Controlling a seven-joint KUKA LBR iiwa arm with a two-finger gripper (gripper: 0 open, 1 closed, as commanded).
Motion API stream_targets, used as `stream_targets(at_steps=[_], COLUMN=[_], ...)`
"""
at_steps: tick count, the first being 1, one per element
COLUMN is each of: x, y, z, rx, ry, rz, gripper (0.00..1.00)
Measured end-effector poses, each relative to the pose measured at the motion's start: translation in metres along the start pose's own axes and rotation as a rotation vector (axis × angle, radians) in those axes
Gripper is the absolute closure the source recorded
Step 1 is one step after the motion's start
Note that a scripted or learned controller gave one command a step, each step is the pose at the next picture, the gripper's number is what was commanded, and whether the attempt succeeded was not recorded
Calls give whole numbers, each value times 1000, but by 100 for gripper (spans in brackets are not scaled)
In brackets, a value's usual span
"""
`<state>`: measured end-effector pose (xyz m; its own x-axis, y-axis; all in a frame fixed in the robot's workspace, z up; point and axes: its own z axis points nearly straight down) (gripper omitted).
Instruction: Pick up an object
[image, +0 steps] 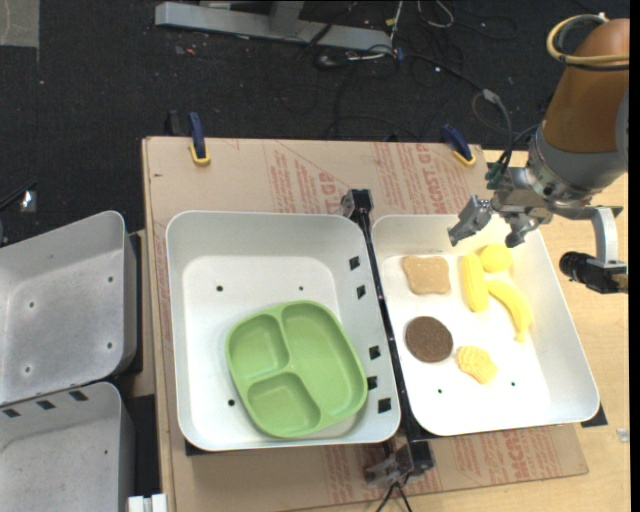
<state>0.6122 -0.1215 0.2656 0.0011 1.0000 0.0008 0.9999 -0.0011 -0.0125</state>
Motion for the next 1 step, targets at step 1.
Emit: stream_targets(at_steps=[1], x=[0], y=[2], z=[-7], rx=[-12], ry=[-1], rz=[-2], gripper=[0])
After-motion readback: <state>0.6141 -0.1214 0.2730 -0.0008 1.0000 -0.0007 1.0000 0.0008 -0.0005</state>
